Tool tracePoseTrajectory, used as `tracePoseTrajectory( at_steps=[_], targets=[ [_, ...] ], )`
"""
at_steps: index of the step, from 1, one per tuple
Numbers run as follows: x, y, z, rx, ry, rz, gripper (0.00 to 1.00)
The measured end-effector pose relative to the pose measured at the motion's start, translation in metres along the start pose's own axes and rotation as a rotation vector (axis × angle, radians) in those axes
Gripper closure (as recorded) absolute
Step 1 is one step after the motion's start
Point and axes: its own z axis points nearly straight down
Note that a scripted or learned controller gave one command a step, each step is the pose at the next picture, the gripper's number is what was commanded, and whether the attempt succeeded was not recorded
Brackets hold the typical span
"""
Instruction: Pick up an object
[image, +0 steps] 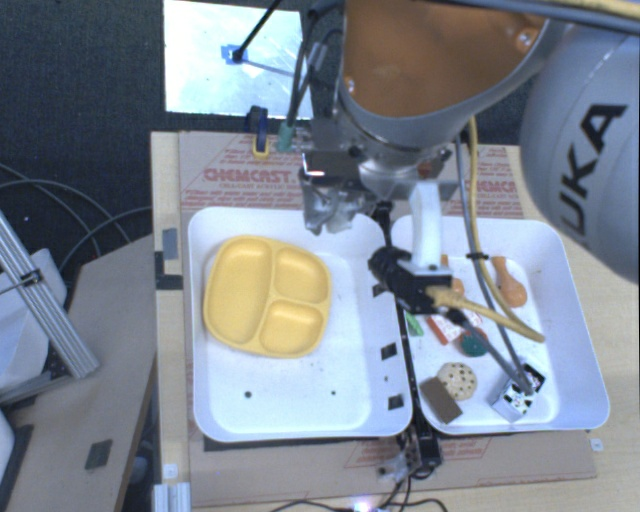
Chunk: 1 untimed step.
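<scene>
Gripper (325, 208) hangs over the far edge of the left bin (300, 400); its opening cannot be determined. Nearest candidate, the yellow 3-compartment plate (268, 295), lies in that bin, camera-side and slightly left of the gripper

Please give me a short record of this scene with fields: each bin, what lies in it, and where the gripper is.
left bin: white, holds a yellow divided plate
plate position: in the far left part of its bin, lying flat
right bin: white, holds several small things
small things: orange spoon-shaped thing, green piece, round speckled cookie, brown block
gripper: at the far rim of the left bin, beyond the plate
</scene>
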Motion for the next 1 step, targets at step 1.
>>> tracePoseTrajectory(
  at_steps=[1],
  targets=[
    [0.001,0.0016,-0.0152,-0.01,0.004,-0.006,1.0]
  ],
)
